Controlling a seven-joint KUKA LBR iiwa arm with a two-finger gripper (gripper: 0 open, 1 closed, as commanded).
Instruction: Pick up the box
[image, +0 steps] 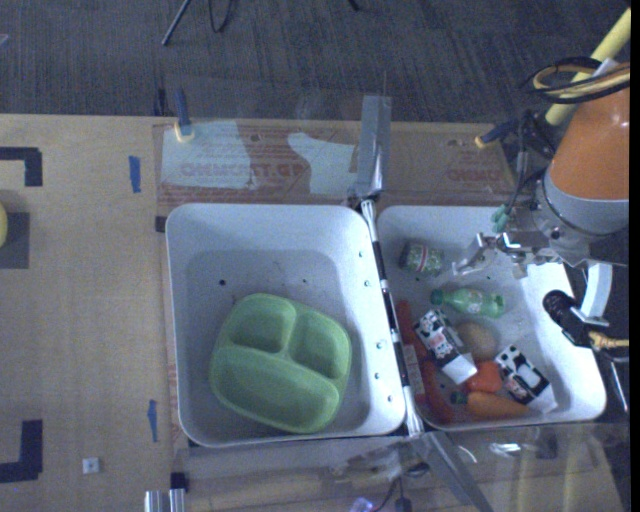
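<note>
Camera view shows us at the approach step: the gripper (490, 250) hovers in the right bin (590, 400) at its twelve o'clock, finger state impossible to tell, and must next descend toward five o'clock onto the cow-patterned box (522, 375).

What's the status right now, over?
Gripper hovering over right bin, nothing held. Cow-print box lies among carrots, untouched. Green bottle lies between gripper and box.
</note>
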